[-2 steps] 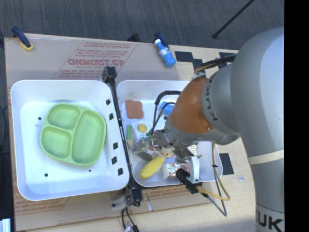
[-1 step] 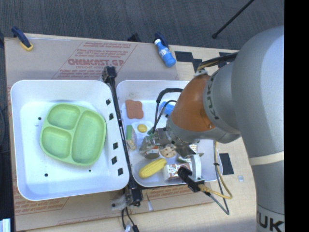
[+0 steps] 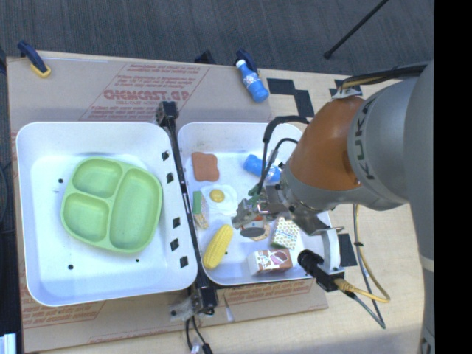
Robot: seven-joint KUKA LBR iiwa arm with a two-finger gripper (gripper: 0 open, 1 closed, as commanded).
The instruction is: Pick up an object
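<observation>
The arm reaches in over the right-hand bin [image 3: 221, 135], and its gripper [image 3: 249, 218] hangs low among the clutter there. Something brownish sits right at its tip, but the metalwork crowds it, so I cannot tell what state the gripper is in or whether it has anything.

The candidates lie close around it. A corn cob [image 3: 217, 245] lies just below and to the left of the tip, a fried egg [image 3: 217, 195] just left and slightly above, and a reddish-brown slab [image 3: 205, 166] farther up-left. A patterned packet [image 3: 286, 234] sits just right of the tip, with a small printed carton [image 3: 271, 261] below that. A blue piece [image 3: 254, 164] lies above, partly behind the wrist.

The risk I see is crowding: with things this near on every side, a closing grip could catch two at once or nudge one aside and come up with nothing. The corn, being rounded, may roll away. The green divided plate [image 3: 112, 204] sits well off to the left in the other bin [image 3: 29, 198], out of harm's way.
</observation>
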